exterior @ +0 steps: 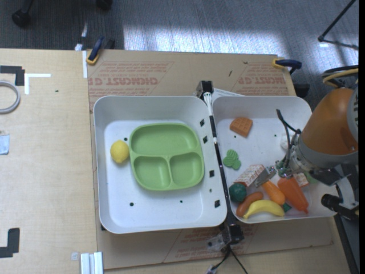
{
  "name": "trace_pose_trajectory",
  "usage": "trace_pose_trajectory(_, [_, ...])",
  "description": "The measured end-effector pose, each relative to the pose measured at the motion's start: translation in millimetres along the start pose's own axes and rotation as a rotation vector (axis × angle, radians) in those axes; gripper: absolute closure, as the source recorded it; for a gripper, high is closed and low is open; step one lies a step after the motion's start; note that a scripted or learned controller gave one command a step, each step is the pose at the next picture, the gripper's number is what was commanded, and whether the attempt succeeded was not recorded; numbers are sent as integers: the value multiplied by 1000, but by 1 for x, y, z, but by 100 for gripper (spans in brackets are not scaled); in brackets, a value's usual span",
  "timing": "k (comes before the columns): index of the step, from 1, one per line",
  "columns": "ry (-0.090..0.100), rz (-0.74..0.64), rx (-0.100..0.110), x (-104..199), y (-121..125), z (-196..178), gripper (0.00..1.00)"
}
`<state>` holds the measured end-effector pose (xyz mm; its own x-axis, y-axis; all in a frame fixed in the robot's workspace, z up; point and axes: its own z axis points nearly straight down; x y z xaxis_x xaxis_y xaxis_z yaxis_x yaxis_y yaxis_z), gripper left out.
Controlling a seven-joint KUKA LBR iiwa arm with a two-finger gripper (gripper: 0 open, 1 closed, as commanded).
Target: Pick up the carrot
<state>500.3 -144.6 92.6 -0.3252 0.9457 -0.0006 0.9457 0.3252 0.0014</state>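
Carrot (294, 193): near corner of right bin (259, 108), beside banana (264, 209) | long axis runs 10 to 4 o'clock | lies just at 5 o'clock from end effector (283, 167) | grip state: cannot tell, nothing visibly held

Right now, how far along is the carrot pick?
Done: the arm has reached into the right bin, with the tool low beside the toy pile. In hand: nothing visibly gripped; the carrot lies in the bin next to the banana. Left: closing on the carrot and lifting it clear.
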Motion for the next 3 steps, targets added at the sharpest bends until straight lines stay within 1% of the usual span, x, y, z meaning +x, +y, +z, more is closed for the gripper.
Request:
trace_pose_trajectory(1, [-1, 5, -3, -1, 1, -10, 100])
trace_pose_trajectory(2, [-3, -195, -5, 26, -10, -1, 100])
trace_pose_trajectory(3, [-1, -2, -1, 102, 13, -162, 100])
